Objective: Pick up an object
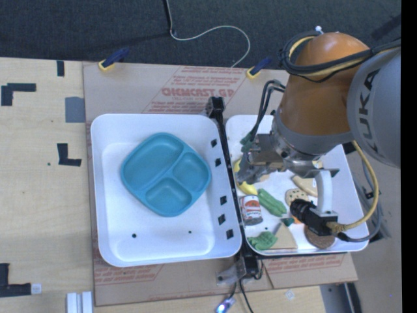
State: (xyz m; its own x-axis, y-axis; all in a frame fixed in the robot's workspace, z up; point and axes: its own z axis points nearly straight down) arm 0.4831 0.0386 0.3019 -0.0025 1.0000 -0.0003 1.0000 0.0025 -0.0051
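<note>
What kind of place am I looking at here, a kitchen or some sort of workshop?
Most likely a robot test bench in a lab, not a kitchen. A grey-and-orange arm reaches over two white bins; one holds a blue divided plate, the other toy-like oddments such as a small can.

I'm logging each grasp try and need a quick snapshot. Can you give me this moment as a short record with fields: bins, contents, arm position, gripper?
left bin: holds a blue divided plate, lying flat
right bin: holds a clutter of small items, among them a small can, a green pickle-like piece, a yellow piece and a green leafy piece
arm: reaches in from the right, over the right bin
gripper: low over the right bin's left part, near the yellow piece
held object: none can be made out between the fingers
</note>
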